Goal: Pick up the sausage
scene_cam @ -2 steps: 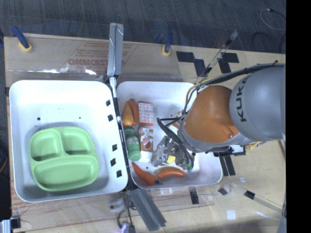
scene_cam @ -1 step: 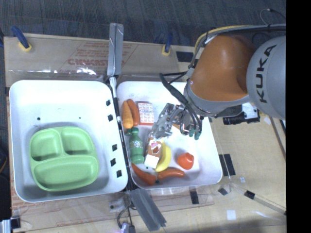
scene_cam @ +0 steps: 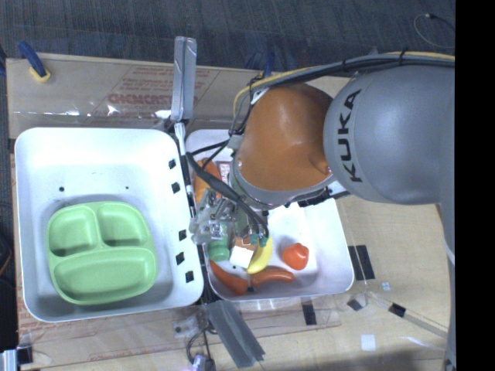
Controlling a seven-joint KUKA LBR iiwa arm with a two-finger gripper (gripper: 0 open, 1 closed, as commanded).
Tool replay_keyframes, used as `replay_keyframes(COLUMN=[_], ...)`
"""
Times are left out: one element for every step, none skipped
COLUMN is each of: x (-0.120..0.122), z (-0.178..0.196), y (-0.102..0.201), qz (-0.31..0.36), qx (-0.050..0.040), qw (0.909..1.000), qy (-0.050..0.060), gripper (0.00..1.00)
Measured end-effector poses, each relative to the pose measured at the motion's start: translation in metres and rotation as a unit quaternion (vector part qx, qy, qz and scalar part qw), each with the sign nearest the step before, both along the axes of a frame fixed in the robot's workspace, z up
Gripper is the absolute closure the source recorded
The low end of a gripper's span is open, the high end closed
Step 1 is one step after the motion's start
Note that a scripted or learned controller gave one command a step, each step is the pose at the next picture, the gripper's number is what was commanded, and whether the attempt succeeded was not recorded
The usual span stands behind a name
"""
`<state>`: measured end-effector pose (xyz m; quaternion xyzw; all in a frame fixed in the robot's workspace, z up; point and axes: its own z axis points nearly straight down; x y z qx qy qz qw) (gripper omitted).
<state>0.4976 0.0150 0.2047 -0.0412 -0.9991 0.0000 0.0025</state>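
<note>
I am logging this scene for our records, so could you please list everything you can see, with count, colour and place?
Shallow plastic bins: 2, white, side by side on the bench; left bin, right bin.
Divided plastic plate: 1, light green, three compartments, in the left bin toward its near side.
Toy sausage: 1, reddish-brown, long and curved, lying along the near wall of the right bin.
Toy banana: 1, yellow, right bin, just above the sausage.
Rounded toy piece: 1, orange-red, right bin, right of the banana.
Small toy piece: 1, green, right bin, left of the banana.
Robot arm: 1, grey with an orange band, over the right bin.
Gripper: 1, metallic, above the toys.
</note>
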Motion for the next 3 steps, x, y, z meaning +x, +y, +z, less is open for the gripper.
replay_keyframes(x=[0.000, -0.021, 0.035], z=[0.000, -0.009, -0.015], y=[0.000, -0.065, -0.079], qz=[0.000, 0.026, 0.065], qx=[-0.0001, 0.0002, 0.0007], qw=[1.0000, 0.9997, 0.9979], qy=[0.000, 0.000, -0.001], gripper=[0.00, 0.00, 0.00])
